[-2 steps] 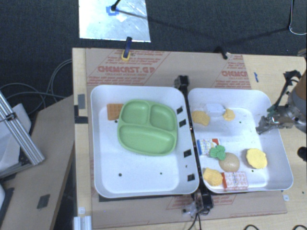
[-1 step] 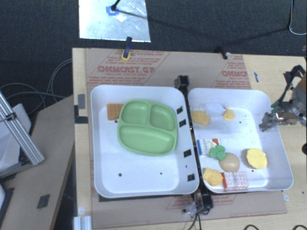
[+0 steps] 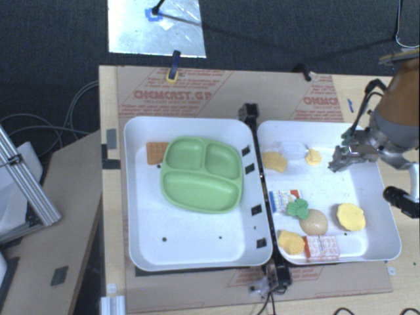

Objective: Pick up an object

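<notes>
Bench bins (image 3: pixel 197 258): green tray (image 3: pixel 202 174), toy food (image 3: pixel 314 222)

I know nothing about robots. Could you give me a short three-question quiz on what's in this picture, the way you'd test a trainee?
1. True or false: the green divided plate lies in the left bin.
2. Which lies nearest the gripper? A) the small yellow piece B) the brown potato-like item C) the orange cracker
3. Fill in: the green broccoli-like toy lies in the ____ bin.

Key
1. True; the plate sits there, partly covering the cracker.
2. A; it lies just left of the gripper in the camera view.
3. Right.
</notes>
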Controlling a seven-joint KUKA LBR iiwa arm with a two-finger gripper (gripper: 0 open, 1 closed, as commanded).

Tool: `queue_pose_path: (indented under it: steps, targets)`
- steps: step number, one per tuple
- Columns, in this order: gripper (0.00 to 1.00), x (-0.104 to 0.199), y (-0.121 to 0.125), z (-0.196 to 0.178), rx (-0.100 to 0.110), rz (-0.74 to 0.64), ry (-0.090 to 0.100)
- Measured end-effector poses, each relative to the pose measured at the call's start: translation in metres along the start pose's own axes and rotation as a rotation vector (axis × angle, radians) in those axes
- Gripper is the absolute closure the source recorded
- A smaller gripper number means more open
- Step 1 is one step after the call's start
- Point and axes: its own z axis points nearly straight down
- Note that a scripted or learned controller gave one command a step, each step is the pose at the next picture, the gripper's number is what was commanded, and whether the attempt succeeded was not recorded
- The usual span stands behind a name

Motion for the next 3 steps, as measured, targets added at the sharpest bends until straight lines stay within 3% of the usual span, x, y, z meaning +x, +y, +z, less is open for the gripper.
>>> queue_pose_path:
  steps: [1, 3]
  targets:
    - [1.00, 0.060, 0.023, -0.009, 0.000, -0.001, 0.001]
    - [1.00, 0.089, 0.041, -0.007, 0.001, 0.003, -0.001]
